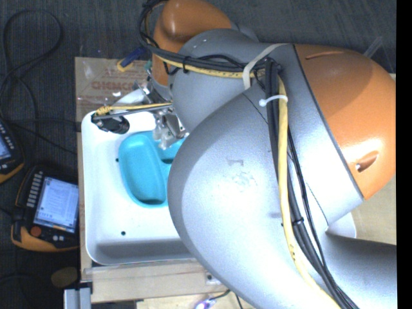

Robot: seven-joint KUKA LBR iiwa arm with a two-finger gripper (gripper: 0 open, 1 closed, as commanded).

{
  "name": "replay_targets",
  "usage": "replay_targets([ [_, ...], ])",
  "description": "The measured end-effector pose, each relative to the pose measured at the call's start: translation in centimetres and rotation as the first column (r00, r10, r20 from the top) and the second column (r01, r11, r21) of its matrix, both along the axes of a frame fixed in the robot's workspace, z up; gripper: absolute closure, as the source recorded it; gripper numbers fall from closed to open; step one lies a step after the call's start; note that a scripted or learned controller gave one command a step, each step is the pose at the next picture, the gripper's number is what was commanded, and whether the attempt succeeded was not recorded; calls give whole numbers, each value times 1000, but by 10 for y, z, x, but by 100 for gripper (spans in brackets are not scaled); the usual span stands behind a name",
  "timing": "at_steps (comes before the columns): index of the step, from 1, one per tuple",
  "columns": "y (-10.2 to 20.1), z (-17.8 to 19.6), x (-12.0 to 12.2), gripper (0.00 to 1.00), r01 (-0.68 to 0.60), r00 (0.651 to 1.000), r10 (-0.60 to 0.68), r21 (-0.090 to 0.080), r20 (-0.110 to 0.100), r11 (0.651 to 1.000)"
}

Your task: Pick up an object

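A turquoise object [143, 169] in a white bin [103, 227], gripper [168, 132] just beside it (grey arm [257, 172] overhead)

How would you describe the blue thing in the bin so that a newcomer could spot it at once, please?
Find the white bin at the view's left, half covered by the big grey arm. On its floor, just below the gripper, lies a smooth, rounded turquoise lump. It is the one brightly coloured thing seen on that white floor.
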State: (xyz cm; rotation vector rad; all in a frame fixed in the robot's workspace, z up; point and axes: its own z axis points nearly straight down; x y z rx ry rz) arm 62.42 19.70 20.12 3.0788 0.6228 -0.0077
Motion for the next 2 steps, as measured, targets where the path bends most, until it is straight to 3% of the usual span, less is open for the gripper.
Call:
replay_targets([
  [1,35,-2,-87,100,119,993,-119,-2,0,993],
  [2,34,-12,-142,100,166,986,-166,-4,-1,986],
])
